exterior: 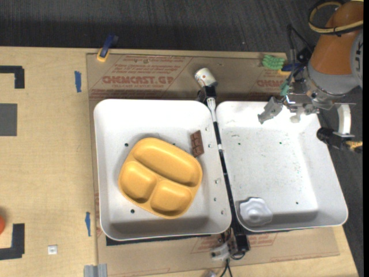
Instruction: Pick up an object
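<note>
Glossy yellow three-compartment tray [160,178], tilted, in left bin [109,154]

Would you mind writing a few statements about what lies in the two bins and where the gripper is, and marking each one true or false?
1. The yellow divided tray lies in the left bin. True.
2. The small brown block sits in the right bin. False: it lies in the left bin, beside the yellow tray's upper right edge.
3. The gripper is over the right bin's far edge. True.
4. The gripper holds the clear plastic piece. False: that piece lies at the right bin's near left corner, apart from the gripper.
5. The yellow tray has three compartments. True.
</note>
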`<state>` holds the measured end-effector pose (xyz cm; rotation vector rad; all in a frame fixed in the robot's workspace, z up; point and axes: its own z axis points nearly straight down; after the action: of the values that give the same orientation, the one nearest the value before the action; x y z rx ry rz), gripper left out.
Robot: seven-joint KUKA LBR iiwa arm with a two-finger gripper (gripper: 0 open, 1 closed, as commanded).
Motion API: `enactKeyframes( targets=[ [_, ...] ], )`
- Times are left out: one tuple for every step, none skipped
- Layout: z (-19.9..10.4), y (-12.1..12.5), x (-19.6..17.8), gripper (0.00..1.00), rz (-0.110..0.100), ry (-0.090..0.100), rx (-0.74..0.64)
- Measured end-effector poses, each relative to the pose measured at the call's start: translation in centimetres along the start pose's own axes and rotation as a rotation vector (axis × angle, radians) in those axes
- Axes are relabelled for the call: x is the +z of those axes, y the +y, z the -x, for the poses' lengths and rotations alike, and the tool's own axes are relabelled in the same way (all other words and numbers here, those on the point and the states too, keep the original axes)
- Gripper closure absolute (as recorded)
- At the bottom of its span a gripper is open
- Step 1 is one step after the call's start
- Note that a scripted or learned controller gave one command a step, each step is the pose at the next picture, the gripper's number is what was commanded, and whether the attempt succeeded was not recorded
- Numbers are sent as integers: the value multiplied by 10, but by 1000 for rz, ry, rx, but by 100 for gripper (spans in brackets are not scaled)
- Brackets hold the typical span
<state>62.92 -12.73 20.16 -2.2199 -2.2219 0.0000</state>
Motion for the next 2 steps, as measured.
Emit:
enactKeyframes(
  targets=[
    [-24, -50, 116, 0, 0, 0, 32],
    [-34, -31, 116, 0, 4, -2, -95]
  ],
)
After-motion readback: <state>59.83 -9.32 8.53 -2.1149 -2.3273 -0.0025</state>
